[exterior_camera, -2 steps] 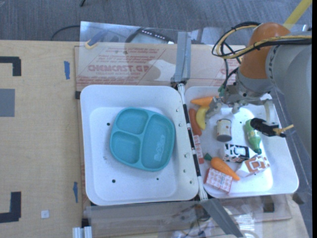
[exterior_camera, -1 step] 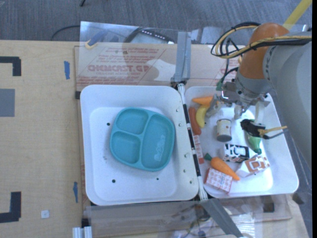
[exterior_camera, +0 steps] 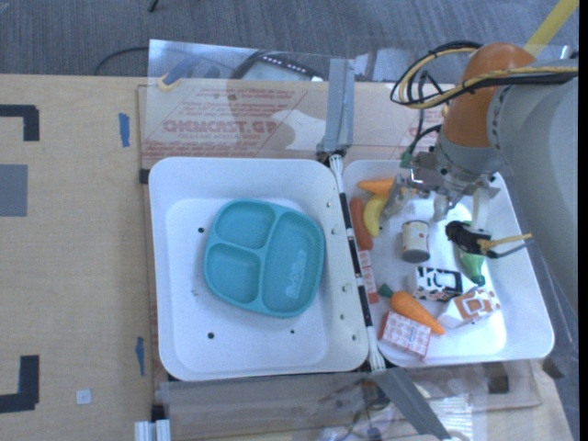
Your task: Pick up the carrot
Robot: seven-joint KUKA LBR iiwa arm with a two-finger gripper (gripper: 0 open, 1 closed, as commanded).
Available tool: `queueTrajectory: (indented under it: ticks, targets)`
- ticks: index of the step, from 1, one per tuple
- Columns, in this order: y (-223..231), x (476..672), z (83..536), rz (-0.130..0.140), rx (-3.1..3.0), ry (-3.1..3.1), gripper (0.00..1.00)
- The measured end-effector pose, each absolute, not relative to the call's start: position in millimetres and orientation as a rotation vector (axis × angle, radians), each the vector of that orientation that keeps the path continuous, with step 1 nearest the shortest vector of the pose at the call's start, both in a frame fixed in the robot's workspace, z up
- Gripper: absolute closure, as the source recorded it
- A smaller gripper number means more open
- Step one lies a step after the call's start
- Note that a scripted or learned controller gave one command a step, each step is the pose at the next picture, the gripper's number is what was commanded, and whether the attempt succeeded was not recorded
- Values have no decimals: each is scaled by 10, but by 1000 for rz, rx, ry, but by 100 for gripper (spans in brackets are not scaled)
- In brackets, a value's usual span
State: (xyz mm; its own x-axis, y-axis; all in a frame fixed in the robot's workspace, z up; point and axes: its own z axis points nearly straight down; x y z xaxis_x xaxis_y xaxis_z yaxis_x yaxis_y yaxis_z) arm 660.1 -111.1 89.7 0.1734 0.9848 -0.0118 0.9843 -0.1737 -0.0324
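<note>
Gripper (exterior_camera: 424,208) over right bin (exterior_camera: 528,324) (finger state unclear); carrot (exterior_camera: 417,310) apart, beside box (exterior_camera: 405,333).

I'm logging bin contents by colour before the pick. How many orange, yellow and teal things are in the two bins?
Orange: 2, a carrot at the right bin's front and an orange piece at its back
Yellow: 1, a banana
Teal: 1, a divided plate in the left bin
Total: 4

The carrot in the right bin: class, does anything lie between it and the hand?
Yes. The hand hangs over the bin's far part, while the carrot lies nearer the front. A small cylindrical can and a black-and-white toy lie roughly between them.
</note>
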Motion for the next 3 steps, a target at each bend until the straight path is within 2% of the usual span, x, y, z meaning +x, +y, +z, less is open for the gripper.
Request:
queueTrajectory:
  ticks: [1, 2, 3]
  targets:
    - [-1062, 6627, 970, 30, -2394, -2012, 100]
    - [-989, 6609, 864, 26, -2475, -1916, 100]
    - [-1089, 6575, 856, 45, -2487, -1907, 0]
